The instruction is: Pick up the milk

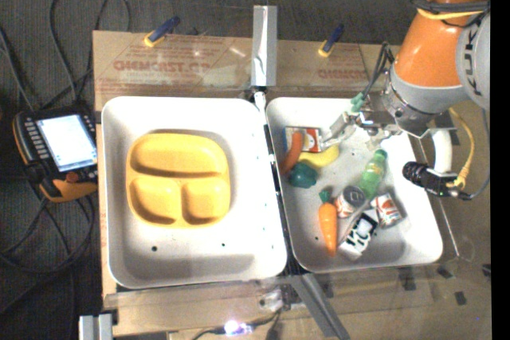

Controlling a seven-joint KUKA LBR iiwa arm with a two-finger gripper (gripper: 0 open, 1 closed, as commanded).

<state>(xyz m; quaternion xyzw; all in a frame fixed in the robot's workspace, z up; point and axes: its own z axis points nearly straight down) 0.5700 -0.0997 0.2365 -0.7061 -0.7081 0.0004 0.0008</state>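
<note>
1. Right now, your end effector point(341, 126) hangs over the far part of the right bin point(418, 247), just above the yellow banana point(319, 158). Whether its jaws are spread or pressed together cannot be told from this view, and nothing shows between them.

2. Take the carrot point(327, 225) as your landmark. The milk point(359, 235), a small black-and-white carton, lies tipped on its side just to the right of the carrot, near the bin's front wall.

3. Note the crowding. A small can point(349, 201) sits just above and right of the carrot, touching or nearly touching the milk, and a red-and-white can point(388, 210) lies further right of the carrot, just beyond the carton. A green bottle point(372, 171) lies above them.

4. To do this step well, you will likely need to bring the arm toward the bin's front, well away from the banana, and centre over the carton's body.

5. Turn the wrist so the jaws close across the carton's narrow sides, not along its length.

6. Descend on the side clear of the carrot and cans, or you risk pinching a neighbour instead.
</note>
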